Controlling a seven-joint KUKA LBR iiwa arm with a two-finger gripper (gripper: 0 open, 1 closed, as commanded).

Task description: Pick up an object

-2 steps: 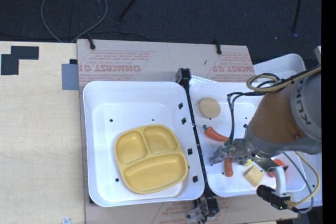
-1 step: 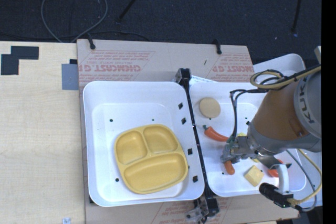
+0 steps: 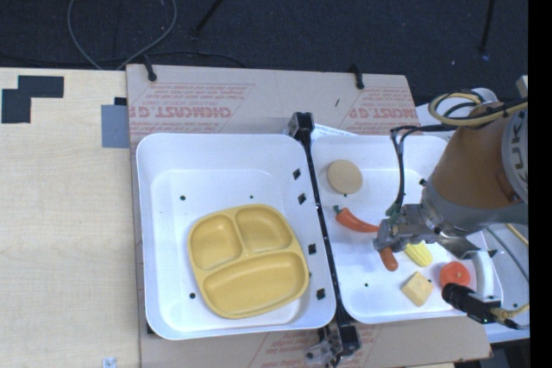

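The left bin point(image 3: 164, 185) holds a yellow divided plate point(image 3: 248, 261), lying flat toward its near side. Across the black divider, the right bin point(image 3: 371, 159) carries a scatter of toy food: a round tan bun point(image 3: 345, 177) near the far wall, an orange carrot point(image 3: 354, 221) lying slantwise below it, and a small red sausage point(image 3: 390, 259) just under the gripper point(image 3: 392, 239). The gripper sits low in the bin, between the carrot's right end and the sausage, touching or nearly touching both; whether its jaws are spread or closed cannot be told. Right of it lie a yellow corn piece point(image 3: 419, 254), a pale cheese wedge point(image 3: 417, 289) and a red tomato point(image 3: 455, 275).
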